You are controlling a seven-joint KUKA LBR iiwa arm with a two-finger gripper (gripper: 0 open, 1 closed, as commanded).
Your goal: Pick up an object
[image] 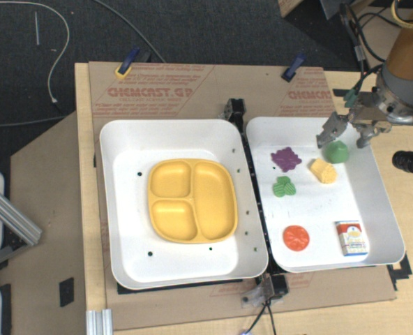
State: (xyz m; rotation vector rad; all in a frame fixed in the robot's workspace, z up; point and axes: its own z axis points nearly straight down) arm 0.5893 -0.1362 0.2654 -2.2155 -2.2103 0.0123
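Arm: grey with an orange band, reaching in from the right over the far right corner of the right bin (381, 208).
Jaws (347, 135): spread open, one finger at the left and one at the right, pointing down into the bin; nothing is held between them.
Green ball (338, 152): lies on the right bin's floor just below the gap between the fingers, close to the left fingertip; whether it touches it cannot be told.
Yellow block (324, 171): just beside the green ball, toward the near side.
Purple piece (286, 159): left of the ball, apart from the jaws.
Green leafy piece (284, 186): just below the purple piece.
Red round piece (296, 237): near front of the right bin.
Small box (351, 238): front right of the same bin, lying flat.
Left bin (123, 152): holds a yellow divided plate (192, 201) in its middle.
Tabletop (95, 117): carries both bins side by side.
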